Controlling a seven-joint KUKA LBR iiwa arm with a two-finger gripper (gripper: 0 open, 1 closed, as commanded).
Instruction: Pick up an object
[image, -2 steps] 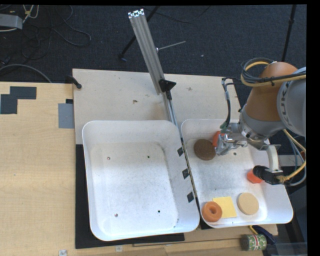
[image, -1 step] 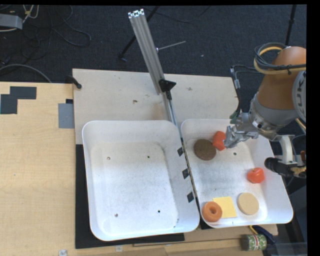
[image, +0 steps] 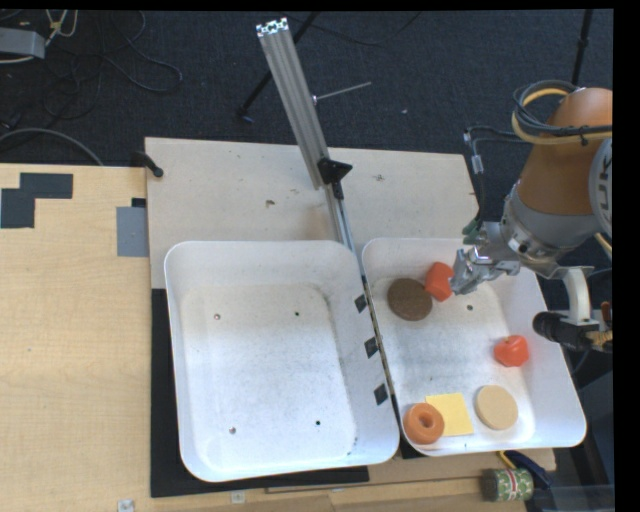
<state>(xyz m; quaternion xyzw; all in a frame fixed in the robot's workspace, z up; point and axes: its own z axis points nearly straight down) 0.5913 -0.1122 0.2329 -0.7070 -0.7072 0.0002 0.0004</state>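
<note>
The arm (image: 560, 180) is reaching in from the 3 o'clock side, with its gripper (image: 466, 272) hanging over the upper part of the right bin (image: 560, 425). The gripper is sitting just beside an orange block (image: 438, 281), which is lying at its 9 o'clock side; whether they are touching cannot be told, and whether the jaws are wide or narrow cannot be told either. A brown disc (image: 409, 299) is lying just at 8 o'clock of the block. A small red piece (image: 511, 351) is resting toward the bin's 3 o'clock wall. Along the 6 o'clock edge, an orange ring (image: 424, 423), a yellow square (image: 449, 412) and a tan disc (image: 496, 407) are sitting in a row, the ring overlapping the square's corner. The left bin (image: 200, 270) is lying alongside.
</note>
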